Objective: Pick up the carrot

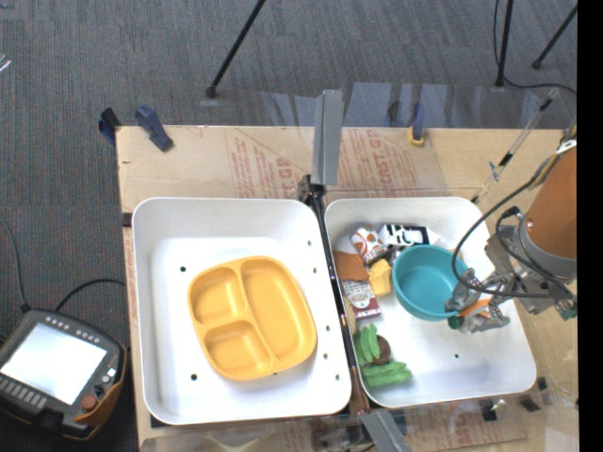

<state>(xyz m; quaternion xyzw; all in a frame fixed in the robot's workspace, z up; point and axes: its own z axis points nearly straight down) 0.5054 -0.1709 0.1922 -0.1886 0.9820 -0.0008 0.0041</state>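
Observation:
The carrot [483, 303] shows as a small orange piece between the fingers of my gripper [477, 311]. The gripper is shut on it over the right part of the right bin [490, 370], just right of a teal bowl [426, 282]. Most of the carrot is hidden by the fingers. I cannot tell whether it touches the bin floor or hangs just above it. The arm with its orange band [558, 205] reaches in from the right.
A yellow divided plate [252, 316] lies in the left bin [160, 243]. Left of the bowl in the right bin sit a yellow block [380, 277], a brown piece [349, 266], small packets [400, 234] and green toy vegetables [382, 363].

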